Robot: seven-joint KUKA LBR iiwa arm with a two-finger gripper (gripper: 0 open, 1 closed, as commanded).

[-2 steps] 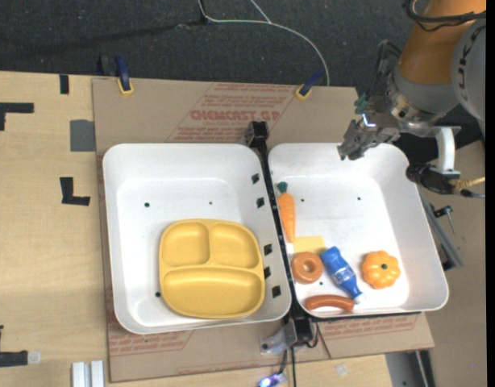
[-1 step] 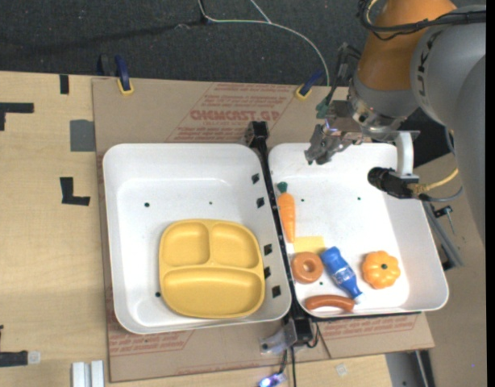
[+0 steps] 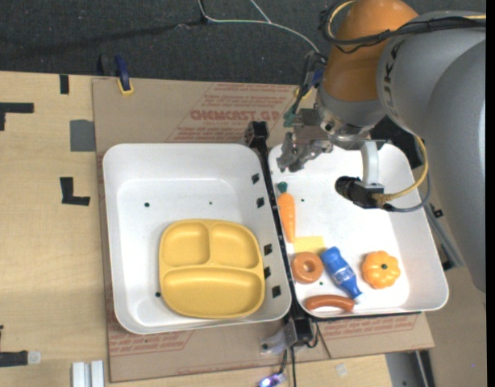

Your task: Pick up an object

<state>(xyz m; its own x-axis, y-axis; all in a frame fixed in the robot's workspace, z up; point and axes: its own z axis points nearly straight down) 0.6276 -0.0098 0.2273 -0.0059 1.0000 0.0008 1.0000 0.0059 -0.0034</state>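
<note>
Approach step: the tool (image 3: 294, 156), grip state untellable, hovers at twelve o'clock of the toy carrot (image 3: 286, 214); next, descend.

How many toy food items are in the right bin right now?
6: carrot by the divider, cheese slice, donut, blue bottle, pumpkin, sausage at the front. The arm may hide others.

bulky grey arm (image 3: 441, 95) with rounded casing, glossy orange band (image 3: 356, 47) above the wrist, grey metal gripper (image 3: 300, 153) assembly with small blocky parts, black cylindrical fitting at the side, yellowish cable looped beside it, thin cables run along the wrist
</note>
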